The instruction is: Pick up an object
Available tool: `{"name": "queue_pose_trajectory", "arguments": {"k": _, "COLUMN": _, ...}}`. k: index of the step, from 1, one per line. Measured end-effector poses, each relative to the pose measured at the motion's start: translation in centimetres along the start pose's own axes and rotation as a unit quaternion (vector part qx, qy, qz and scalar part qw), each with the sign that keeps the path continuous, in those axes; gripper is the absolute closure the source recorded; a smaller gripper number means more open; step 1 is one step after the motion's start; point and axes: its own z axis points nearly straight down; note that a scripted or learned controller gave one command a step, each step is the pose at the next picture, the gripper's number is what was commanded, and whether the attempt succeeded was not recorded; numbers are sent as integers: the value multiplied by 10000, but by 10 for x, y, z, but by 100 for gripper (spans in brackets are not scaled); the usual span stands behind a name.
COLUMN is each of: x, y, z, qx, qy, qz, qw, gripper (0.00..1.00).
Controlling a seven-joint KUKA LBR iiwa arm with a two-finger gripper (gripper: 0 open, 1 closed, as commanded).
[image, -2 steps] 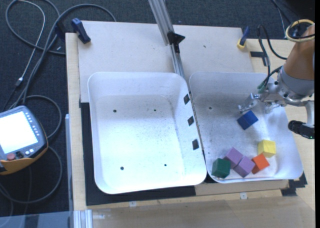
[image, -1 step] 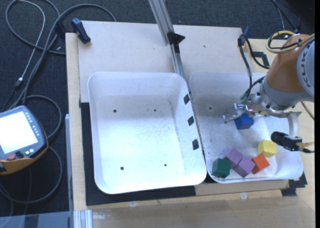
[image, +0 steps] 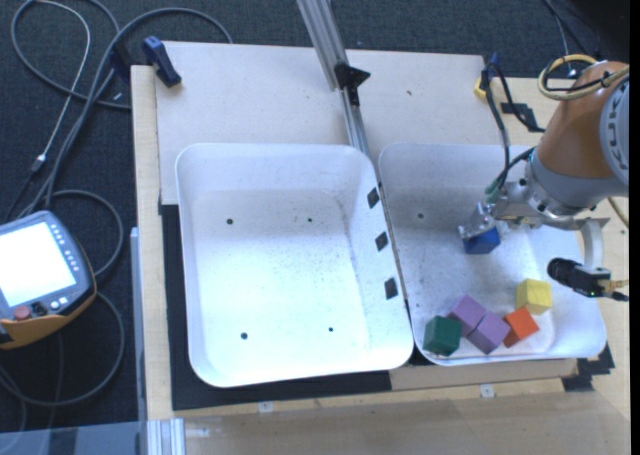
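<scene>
- While the gripper (image: 483,230) hangs over the right bin (image: 430,183), its fingers clasp a blue block (image: 482,239).
- Green (image: 441,335), purple (image: 478,322), orange (image: 521,324) and yellow (image: 534,295) blocks lie nearer that bin's front rim.

A single fixed camera sits above the desk (image: 260,73) and looks down at a slant, far enough off to take in both bins (image: 200,193), the whole desk top and dark floor around it. The arm (image: 585,143) enters from the right.
</scene>
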Motion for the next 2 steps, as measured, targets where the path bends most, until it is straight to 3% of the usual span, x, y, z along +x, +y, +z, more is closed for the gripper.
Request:
{"name": "queue_pose_trajectory", "arguments": {"k": 1, "x": 71, "y": 34, "z": -49, "qx": -36, "qy": 3, "qz": -36, "qw": 10000, "gripper": 100}}
{"name": "queue_pose_trajectory", "arguments": {"k": 2, "x": 164, "y": 42, "z": -91, "qx": -22, "qy": 10, "qz": -36, "qw": 10000, "gripper": 100}}
